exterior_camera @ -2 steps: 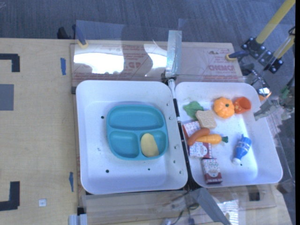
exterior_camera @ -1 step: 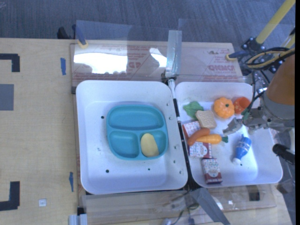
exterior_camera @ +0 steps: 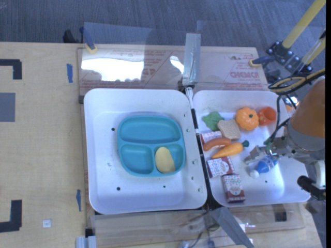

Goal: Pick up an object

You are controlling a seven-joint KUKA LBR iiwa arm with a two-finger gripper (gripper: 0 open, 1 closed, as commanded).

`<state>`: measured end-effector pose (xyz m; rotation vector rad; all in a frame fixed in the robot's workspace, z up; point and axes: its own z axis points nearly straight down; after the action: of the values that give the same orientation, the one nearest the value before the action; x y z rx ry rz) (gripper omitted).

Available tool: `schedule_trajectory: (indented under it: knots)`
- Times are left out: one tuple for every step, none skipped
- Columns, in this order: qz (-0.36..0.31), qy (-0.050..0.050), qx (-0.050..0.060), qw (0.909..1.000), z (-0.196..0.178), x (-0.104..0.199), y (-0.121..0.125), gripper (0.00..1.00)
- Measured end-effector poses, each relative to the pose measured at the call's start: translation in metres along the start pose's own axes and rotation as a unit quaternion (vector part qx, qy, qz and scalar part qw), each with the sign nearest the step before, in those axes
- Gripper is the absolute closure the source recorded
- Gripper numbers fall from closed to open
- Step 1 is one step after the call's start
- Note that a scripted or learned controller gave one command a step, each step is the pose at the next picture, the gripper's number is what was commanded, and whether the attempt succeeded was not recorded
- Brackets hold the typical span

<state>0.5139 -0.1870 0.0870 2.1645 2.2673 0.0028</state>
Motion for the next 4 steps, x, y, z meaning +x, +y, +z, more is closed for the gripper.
schedule_trajectory:
  knots:
    - [0.001, 0.0, -0.002, 1.0, -0.009, -0.001, 0.002, 1.0]
    - [0.06, 0.0, -0.002, 0.9982, -0.001, 0.054, 0.025, 1.0]
    - [0.129, 0.003, 0.002, 0.9917, -0.098, 0.155, 0.055, 1.0]
    - [0.131, 0.001, 0.005, 0.9914, -0.096, 0.152, 0.053, 0.0]
